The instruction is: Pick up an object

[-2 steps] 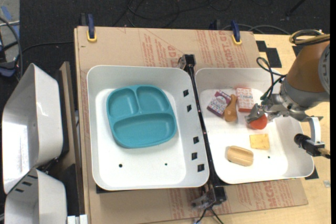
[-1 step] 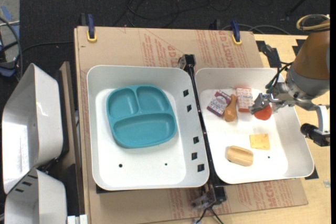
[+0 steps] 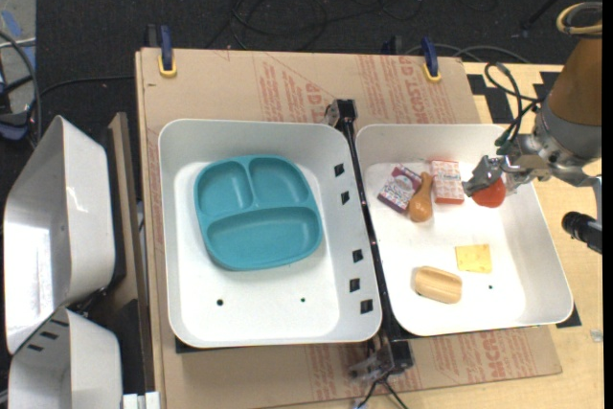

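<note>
Right white bin: jaws above red object.

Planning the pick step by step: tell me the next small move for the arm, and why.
Probably lower the gripper a little onto the red object at the right bin's far right. The gripper sits right above and against that object already, while the bread roll, yellow slice and orange drumstick-shaped piece lie farther away. Whether it grips anything cannot be told.
</note>
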Robot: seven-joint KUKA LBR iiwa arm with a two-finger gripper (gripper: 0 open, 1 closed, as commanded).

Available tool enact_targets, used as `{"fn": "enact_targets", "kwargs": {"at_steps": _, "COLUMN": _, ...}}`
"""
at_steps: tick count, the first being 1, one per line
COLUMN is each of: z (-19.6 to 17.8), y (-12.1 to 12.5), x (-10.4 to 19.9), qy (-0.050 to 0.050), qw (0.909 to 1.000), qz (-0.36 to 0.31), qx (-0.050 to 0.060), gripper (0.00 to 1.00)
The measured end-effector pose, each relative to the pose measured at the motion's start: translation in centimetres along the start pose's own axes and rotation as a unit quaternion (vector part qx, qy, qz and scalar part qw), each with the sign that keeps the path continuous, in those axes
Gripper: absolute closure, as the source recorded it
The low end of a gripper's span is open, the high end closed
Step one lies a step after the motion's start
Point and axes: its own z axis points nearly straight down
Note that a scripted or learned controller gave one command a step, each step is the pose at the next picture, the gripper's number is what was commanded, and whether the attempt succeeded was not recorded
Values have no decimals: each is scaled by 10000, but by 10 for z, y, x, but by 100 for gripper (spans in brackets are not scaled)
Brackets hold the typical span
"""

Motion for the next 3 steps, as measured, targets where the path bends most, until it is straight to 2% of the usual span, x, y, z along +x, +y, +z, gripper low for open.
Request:
{"fn": "enact_targets", "kwargs": {"at_steps": 1, "z": -46, "y": -4, "x": 5, "qy": -3, "qw": 10000, "qz": 1, "qx": -4, "gripper": 100}}
{"fn": "enact_targets", "kwargs": {"at_steps": 3, "z": -46, "y": 0, "x": 132, "qy": 17, "qw": 10000, "qz": -26, "qx": 26, "gripper": 100}}
